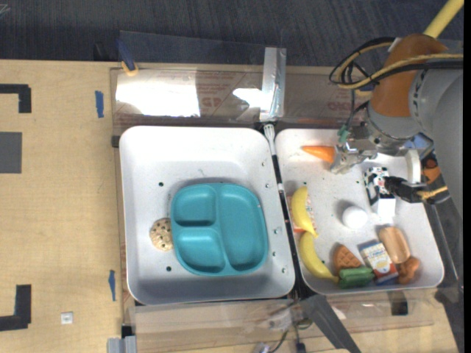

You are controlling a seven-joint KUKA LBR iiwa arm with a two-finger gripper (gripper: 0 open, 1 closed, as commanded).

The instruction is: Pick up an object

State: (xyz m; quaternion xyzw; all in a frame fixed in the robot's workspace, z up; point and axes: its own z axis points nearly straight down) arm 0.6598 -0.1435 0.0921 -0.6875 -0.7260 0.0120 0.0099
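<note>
My gripper [343, 157] is low over the back of the right bin [434, 252], on the grey arm with the orange band. An orange carrot [317, 152] lies just to its left, its thick end touching or almost touching the gripper tip. Nothing is visibly held. Further forward in the same bin lie a yellow banana [304, 226], a white ball [355, 216], a hot dog [394, 243], a small carton [375, 257], a green piece [355, 276] and a brown pastry [345, 257].
The left bin [140, 153] holds a teal divided plate [218, 227] with a cookie [161, 234] beside its left edge. A ridge between the bins runs just left of the banana. A clear panel and a metal post stand behind the bins.
</note>
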